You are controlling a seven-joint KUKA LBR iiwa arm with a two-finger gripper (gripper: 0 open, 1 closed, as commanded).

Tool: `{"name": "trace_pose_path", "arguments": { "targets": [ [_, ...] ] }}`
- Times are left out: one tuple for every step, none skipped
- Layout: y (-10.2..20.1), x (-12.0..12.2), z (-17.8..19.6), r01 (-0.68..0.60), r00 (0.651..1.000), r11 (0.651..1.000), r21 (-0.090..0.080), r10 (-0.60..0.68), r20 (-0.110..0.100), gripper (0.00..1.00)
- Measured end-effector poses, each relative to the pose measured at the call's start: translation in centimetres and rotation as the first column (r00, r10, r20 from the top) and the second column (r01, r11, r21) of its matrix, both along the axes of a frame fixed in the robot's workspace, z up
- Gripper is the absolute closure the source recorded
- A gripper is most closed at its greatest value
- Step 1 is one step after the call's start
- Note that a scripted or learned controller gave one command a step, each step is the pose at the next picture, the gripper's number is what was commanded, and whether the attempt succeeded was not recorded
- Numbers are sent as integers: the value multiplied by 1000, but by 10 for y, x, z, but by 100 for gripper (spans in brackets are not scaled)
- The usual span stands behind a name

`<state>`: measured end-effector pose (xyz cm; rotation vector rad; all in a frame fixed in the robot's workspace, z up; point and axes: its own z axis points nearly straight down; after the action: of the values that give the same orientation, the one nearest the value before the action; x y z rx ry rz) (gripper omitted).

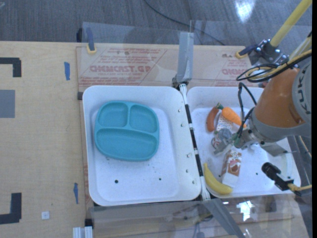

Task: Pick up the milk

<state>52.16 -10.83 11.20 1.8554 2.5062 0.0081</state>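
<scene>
Where the grey arm with its orange band (278, 102) reaches in from the right edge of the frame, the hand (239, 142) hangs low inside the right-hand shallow white bin (253, 181), near its middle. Whether it is apart or together I cannot tell from this slant, and nothing shows clamped in it.

Just left of the hand lies a crumpled grey and white packet (221, 137), so close that contact cannot be ruled out. Just below the hand, the small white milk carton with red-brown print (232, 165) lies flat on the bin floor, tilted a little. Lower left of the carton, a yellow banana (215, 181) curves along the bin's lower left corner, its tip close to the carton. Above the packet, an orange carrot (231, 115) and a reddish-brown sausage (212, 118) lie side by side near the bin's upper left.

Further left, the second shallow white bin (141, 183) holds a teal plastic plate with three compartments (127, 131) in its upper half. Both bins rest on the pale wooden surface (39, 133).
</scene>
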Motion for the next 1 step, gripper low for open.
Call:
{"name": "trace_pose_path", "arguments": {
  "targets": [
    [-11, -33, -24, 257, 966, 966, 15, -257, -14, 0]
  ]
}}
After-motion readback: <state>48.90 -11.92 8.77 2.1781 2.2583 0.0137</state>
